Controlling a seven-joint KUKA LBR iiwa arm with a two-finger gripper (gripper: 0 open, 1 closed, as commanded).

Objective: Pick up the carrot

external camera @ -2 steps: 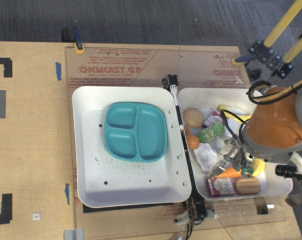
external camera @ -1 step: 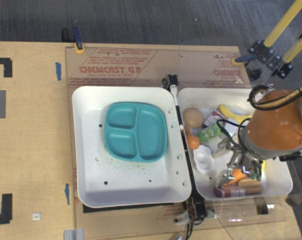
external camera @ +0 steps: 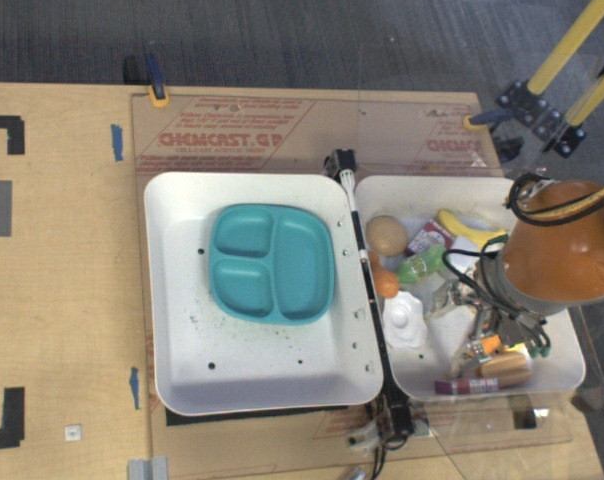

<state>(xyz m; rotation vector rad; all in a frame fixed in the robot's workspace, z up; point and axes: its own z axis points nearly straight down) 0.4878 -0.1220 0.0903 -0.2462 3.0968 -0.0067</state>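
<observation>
The gripper [external camera: 482, 340] is lowered into the right bin [external camera: 572, 368]; whether it is spread or pressed together cannot be told. A small orange piece, judged the carrot [external camera: 489, 346], is seen at its tip, crowded by a bread roll [external camera: 507, 366]. The neighbour could be nudged or caught instead, and the carrot missed.

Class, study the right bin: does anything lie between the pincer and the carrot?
Nothing visible does. The pincer is down in the right bin, right at the carrot, whose orange end shows beside it. A brown roll lies close by the carrot, beside it rather than in the way.
</observation>
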